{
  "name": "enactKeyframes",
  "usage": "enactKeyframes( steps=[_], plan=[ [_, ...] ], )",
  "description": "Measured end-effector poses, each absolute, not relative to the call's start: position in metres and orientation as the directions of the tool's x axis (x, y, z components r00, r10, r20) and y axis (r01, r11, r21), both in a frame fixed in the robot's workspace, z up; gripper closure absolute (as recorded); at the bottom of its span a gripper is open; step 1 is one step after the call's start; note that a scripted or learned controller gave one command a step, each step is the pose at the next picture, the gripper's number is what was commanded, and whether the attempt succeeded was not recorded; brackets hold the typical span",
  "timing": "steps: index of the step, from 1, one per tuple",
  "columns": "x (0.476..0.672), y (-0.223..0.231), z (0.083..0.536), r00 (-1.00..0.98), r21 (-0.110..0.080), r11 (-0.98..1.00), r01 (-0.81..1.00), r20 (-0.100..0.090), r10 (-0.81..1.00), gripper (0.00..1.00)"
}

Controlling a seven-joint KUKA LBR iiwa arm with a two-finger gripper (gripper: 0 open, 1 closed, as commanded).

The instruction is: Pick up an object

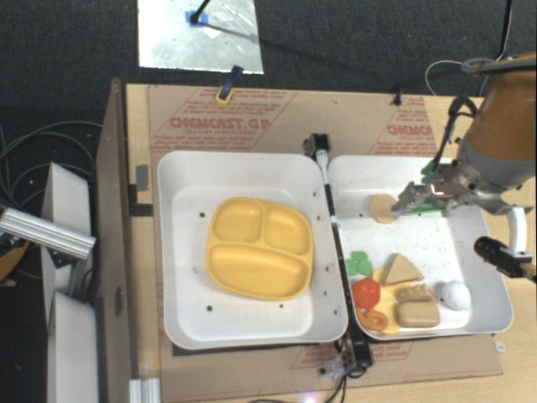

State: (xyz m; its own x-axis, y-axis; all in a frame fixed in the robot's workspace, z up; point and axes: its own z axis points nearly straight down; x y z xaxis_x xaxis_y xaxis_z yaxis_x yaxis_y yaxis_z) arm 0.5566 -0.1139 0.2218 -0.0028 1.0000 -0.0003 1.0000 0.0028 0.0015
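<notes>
My gripper [410,201] hangs low over the far part of the right bin [495,263], reaching in from the right. Just left of its tip lies a round tan cookie [382,208] on the bin floor; whether they touch is unclear. Toy foods crowd the bin's near side: a green leafy piece [359,264], a red tomato [366,292], an orange slice [376,318], a tan wedge [404,269], a brown bread piece [417,310] and a white egg [456,295].
The left bin [180,225] holds a yellow divided plate [258,248]. A black ridge [332,225] separates the two bins. Cardboard [252,116] lies under them, and the grey arm with its orange band [508,112] rises at the right.
</notes>
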Motion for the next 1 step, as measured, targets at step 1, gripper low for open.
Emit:
enactKeyframes(
  steps=[1],
  plan=[
    [0.5305,-0.1333,0.0799,0.003,0.000,-0.003,1.000,0.000,1.000,0.00]
  ],
)
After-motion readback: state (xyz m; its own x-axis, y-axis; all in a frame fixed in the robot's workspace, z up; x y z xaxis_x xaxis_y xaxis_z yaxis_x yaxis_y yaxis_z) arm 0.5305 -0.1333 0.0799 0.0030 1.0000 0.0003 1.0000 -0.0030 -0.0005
